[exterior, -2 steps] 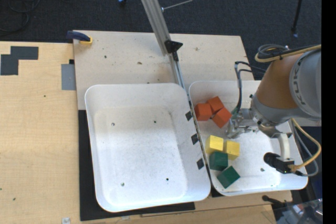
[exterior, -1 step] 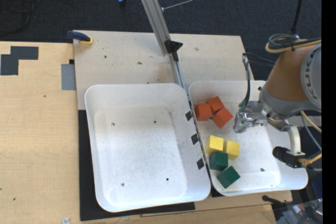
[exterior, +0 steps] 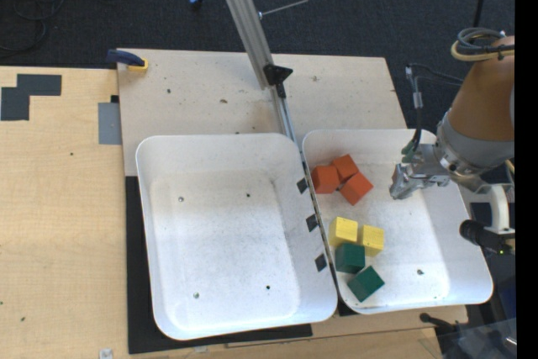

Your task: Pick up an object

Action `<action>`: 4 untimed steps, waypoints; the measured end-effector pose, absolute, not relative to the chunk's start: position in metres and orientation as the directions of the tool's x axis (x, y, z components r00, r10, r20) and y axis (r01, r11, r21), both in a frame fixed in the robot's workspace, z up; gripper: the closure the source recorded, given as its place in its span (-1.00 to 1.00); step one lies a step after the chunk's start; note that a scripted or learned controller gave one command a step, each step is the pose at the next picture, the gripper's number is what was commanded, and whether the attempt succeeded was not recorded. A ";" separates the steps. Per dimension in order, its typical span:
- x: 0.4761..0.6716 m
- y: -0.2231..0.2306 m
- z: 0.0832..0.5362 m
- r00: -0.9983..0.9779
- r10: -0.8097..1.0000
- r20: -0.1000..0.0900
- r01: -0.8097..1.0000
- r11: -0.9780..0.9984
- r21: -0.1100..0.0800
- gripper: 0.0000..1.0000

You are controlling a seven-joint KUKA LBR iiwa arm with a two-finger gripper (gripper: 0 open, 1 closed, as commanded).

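In the right bin [exterior: 437, 282] lie several small blocks. Three orange blocks [exterior: 340, 178] cluster near its upper left. Two yellow blocks [exterior: 357, 234] sit below them, and two green blocks [exterior: 357, 269] lie lower still, near the bin's left wall. My gripper [exterior: 405, 183] hangs over the right bin's upper middle, to the right of the orange blocks and apart from them. Nothing shows between its fingers.
The left bin [exterior: 160, 160] stands beside the right one, with a divider and black clips [exterior: 309, 221] between them. A slanted aluminium bar [exterior: 248, 17] rises behind the bins. The grey arm with its orange band [exterior: 487, 97] comes in from the right.
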State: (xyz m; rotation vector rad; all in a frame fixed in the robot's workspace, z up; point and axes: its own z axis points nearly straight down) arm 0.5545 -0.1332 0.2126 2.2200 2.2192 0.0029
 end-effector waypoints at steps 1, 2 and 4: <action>0.554 -0.133 0.201 0.001 1.000 0.001 1.000 -0.001 -0.004 1.00; 0.549 -0.074 0.213 -0.005 1.000 0.004 1.000 0.005 -0.003 1.00; 0.535 0.023 0.230 -0.005 1.000 0.003 1.000 0.005 -0.004 1.00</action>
